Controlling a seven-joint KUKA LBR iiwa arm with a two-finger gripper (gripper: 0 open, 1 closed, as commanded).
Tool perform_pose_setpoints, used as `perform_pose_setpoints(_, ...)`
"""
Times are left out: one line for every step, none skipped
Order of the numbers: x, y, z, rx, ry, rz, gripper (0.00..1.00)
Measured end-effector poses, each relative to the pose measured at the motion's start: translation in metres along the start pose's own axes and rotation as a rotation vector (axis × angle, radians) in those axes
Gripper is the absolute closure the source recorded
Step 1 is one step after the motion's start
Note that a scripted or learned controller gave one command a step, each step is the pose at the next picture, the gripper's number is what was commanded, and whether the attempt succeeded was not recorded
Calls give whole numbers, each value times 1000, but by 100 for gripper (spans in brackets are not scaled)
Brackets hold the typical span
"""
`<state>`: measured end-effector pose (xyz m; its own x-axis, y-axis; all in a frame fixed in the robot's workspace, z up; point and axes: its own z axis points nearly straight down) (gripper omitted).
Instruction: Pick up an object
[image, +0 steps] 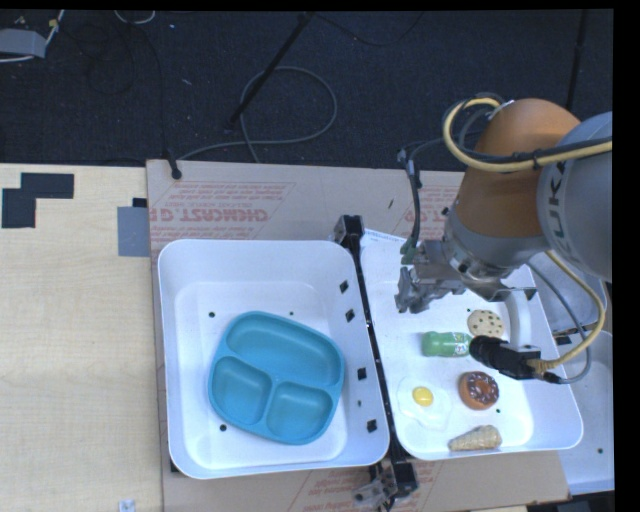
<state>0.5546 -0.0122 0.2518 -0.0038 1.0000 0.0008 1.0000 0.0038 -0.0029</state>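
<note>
Camera view: two shallow white plastic bins sit side by side on cardboard. The left bin (190, 290) holds one blue three-compartment plastic tray (275, 377). The right bin (560, 420) holds five toy foods: one green cylinder (444, 344), long axis running left to right, directly below the grey two-finger gripper (412, 297); right of the cylinder, one speckled cookie (485, 323); below it, one fried egg (423, 398), one chocolate doughnut (479, 390) and one cone (475, 438). The gripper hangs empty, fingers slightly apart. Black floor with cables lies beyond.

- green bottle (444, 344): lies on its side, just below the gripper (408, 303).
- round cracker (485, 323): flat, to the gripper's right.
- fried egg (422, 398), brown donut (479, 390), cone (475, 438): lie flat, farther below the gripper.
</note>
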Motion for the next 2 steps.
perform_pose_setpoints(48,21,15,0,-1,1,100)
perform_pose_setpoints(91,29,27,0,-1,1,100)
